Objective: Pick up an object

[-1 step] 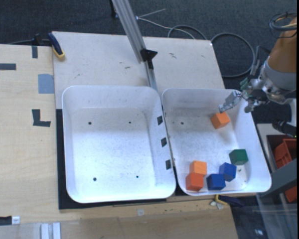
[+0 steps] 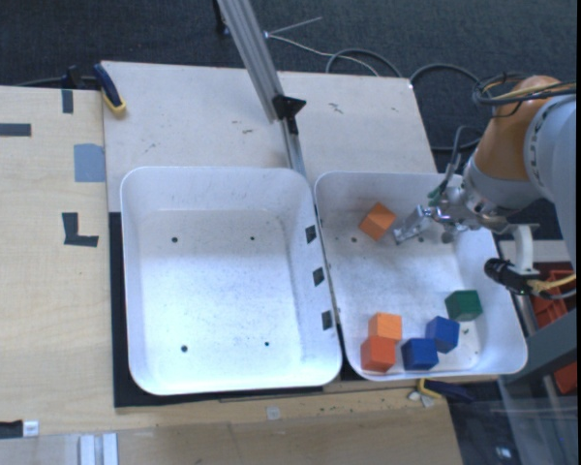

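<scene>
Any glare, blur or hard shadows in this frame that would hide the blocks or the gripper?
Camera view: light is even and soft, with only faint shadows under the blocks; the right bin shows no blown-out glare; the orange block is sharp enough to read; the gripper is small and slightly soft, so its finger gap is hard to judge.
</scene>
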`<state>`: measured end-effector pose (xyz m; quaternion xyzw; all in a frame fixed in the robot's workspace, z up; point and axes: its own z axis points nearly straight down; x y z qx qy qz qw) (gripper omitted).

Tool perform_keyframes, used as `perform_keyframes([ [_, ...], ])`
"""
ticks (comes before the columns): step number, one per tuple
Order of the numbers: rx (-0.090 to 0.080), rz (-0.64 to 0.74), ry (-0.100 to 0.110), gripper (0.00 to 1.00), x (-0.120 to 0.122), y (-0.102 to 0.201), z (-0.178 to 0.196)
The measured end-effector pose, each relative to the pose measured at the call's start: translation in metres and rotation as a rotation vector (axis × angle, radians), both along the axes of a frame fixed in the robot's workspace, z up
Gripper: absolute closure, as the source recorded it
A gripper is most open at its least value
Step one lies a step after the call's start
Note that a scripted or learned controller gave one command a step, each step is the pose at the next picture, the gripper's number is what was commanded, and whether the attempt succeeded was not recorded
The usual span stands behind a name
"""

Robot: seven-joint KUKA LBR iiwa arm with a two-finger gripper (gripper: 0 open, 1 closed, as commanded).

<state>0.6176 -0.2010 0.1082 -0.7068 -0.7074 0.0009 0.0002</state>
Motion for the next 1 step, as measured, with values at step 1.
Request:
perform_keyframes([
  [1, 0.001, 0.016, 0.074, 0.0, 0.0459, 0.0465, -0.0233],
])
